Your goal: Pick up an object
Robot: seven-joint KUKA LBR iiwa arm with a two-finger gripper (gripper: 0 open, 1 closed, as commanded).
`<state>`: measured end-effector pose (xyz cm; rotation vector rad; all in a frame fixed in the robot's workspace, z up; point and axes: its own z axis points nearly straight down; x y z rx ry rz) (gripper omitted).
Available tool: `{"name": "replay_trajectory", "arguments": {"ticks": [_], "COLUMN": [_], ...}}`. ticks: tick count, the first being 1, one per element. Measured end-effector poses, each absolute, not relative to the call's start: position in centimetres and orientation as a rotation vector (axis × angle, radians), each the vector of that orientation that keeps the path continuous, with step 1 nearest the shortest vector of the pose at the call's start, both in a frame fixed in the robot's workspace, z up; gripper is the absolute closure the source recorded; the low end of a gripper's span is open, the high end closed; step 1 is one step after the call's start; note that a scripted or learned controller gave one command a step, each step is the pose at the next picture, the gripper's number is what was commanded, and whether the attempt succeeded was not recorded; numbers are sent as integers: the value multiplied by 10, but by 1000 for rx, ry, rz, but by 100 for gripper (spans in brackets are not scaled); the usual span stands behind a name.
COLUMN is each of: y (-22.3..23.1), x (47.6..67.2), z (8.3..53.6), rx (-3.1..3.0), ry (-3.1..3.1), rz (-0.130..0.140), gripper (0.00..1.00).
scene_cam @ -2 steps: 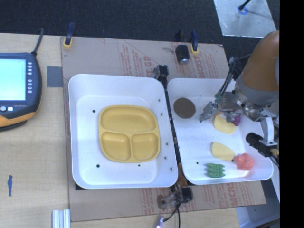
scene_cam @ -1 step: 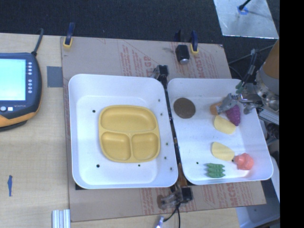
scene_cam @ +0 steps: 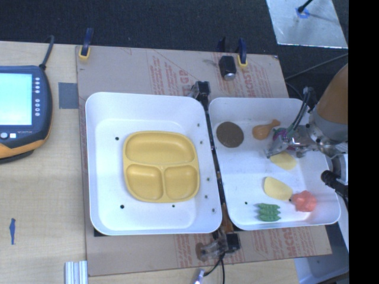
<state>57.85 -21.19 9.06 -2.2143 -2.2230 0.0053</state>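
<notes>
My gripper (scene_cam: 277,148) hangs low over the right bin (scene_cam: 249,176), reaching in from the right. Its tips sit just left of a pale yellow piece (scene_cam: 285,161) that lies partly under the metal fingers. A brown round disc (scene_cam: 230,134) and an orange drumstick-shaped piece (scene_cam: 265,130) lie at the bin's far side. Nearer the front are a yellow oval piece (scene_cam: 277,188), a pink lump (scene_cam: 305,201) and a green pea pod (scene_cam: 267,212). Nothing shows between the fingers.
The left bin (scene_cam: 106,158) holds a yellow three-section plate (scene_cam: 161,165). A handheld control pendant (scene_cam: 21,111) lies on the bench at the far left. Clamps (scene_cam: 227,67) stand along the cardboard's back edge.
</notes>
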Motion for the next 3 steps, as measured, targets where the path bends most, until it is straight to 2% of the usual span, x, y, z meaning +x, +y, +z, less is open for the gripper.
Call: {"name": "replay_trajectory", "arguments": {"ticks": [1,2,3], "y": [-202,-195,-212], "x": [606,573,645], "z": [92,92,141], "rx": [-2216,-2214,-2218], "ry": [-2225,-2225,-2227], "rz": [1,4,-1], "gripper": [0,0,0]}}
